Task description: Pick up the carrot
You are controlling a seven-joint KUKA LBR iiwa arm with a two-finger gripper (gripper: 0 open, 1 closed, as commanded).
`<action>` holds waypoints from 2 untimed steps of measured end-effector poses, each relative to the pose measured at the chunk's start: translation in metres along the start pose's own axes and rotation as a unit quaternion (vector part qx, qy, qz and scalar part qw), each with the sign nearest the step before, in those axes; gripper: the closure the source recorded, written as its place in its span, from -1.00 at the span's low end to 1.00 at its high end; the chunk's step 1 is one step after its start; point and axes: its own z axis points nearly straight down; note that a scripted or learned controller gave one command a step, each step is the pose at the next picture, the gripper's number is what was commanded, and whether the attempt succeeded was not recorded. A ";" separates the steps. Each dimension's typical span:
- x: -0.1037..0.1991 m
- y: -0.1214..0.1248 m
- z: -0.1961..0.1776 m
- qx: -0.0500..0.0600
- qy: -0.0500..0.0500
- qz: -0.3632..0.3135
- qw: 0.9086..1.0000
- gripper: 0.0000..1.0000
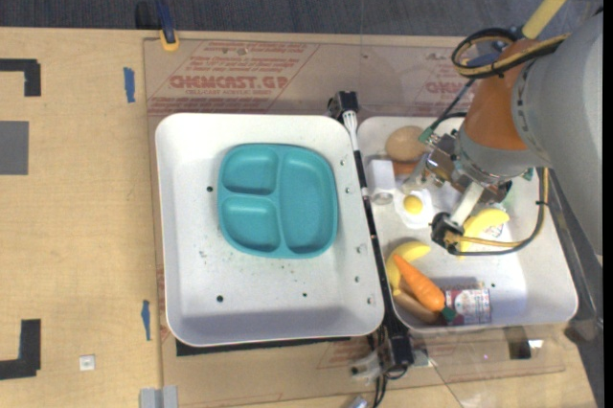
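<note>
The orange carrot (421,283) lies slantwise in the front left part of the right bin (551,286). It rests between a yellow fruit (409,254) and a brown item (412,306). My gripper (443,169) hangs over the back half of that bin, well behind the carrot and apart from it, just right of a fried-egg toy (415,203). The wrist covers the gripper's tips, and I see nothing held in it.
The left bin (182,234) holds a teal divided plate (279,199). The right bin also has a small can (467,302) beside the carrot, a tan round item (405,143) at the back, a white piece (381,174) and a yellow item (488,224).
</note>
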 end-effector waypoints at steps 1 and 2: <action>-0.031 -0.047 -0.003 0.006 -0.004 0.022 1.000 -1.00; -0.033 -0.028 0.000 0.002 0.001 0.241 0.971 -1.00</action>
